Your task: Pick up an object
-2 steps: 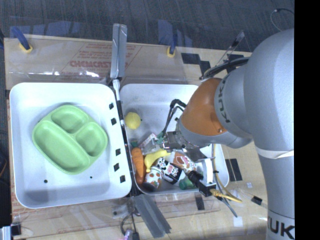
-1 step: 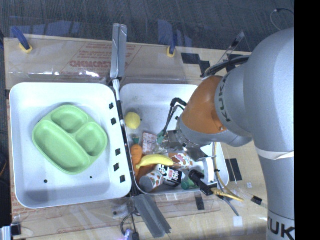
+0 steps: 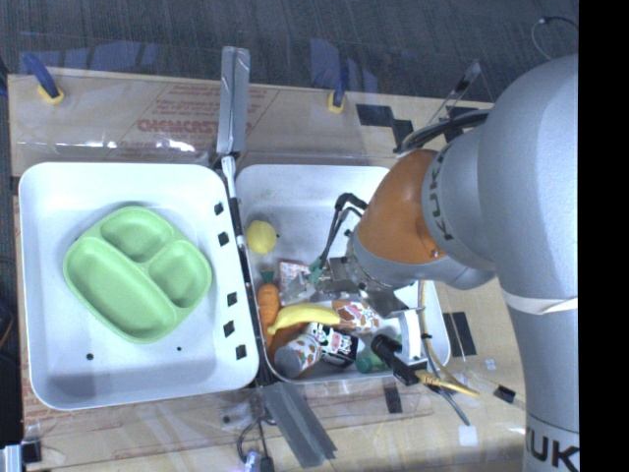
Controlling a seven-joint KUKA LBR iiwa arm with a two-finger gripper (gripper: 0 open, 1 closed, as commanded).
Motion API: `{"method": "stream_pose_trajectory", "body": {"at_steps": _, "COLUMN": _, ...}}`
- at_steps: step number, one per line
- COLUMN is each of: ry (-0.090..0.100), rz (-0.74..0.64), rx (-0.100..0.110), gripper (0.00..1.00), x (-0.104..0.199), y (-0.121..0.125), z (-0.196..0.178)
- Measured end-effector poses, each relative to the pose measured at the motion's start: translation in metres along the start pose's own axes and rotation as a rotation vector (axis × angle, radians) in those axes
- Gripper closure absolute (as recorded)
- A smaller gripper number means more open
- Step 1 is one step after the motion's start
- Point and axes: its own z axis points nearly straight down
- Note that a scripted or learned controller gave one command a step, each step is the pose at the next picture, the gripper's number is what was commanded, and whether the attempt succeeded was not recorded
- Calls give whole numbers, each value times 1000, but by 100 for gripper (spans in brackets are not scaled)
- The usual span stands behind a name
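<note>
Objects for picking, as I log them from the overhead camera view: all lie in the right bin (image 3: 295,180), heaped toward its near left corner.

Item one: a yellow ball (image 3: 260,236), alone at the far left of the heap, close to the divider between the bins.
Item two: a carrot (image 3: 267,303), just inside the left wall.
Item three: a banana (image 3: 307,314), lying across the heap and touching the carrot's near end.
Item four: a printed packet (image 3: 293,275), just beyond the banana.
Item five: a dark can with a grey lid (image 3: 300,356), on its side at the near edge.
Item six: a small green piece (image 3: 367,362), near right of the can.

Left bin (image 3: 49,264): one green sectioned plate (image 3: 138,271), three compartments, lying flat in the middle.

Gripper (image 3: 339,285): I see it low over the heap, just right of the packet, under the orange wrist band. I cannot tell how its jaws stand or whether anything is held.
</note>
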Motion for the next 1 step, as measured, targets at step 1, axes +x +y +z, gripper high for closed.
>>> {"method": "stream_pose_trajectory", "body": {"at_steps": 1, "ry": 7, "rz": -89, "rx": 6, "gripper": 0, "x": -29, "y": 29, "z": 8}}
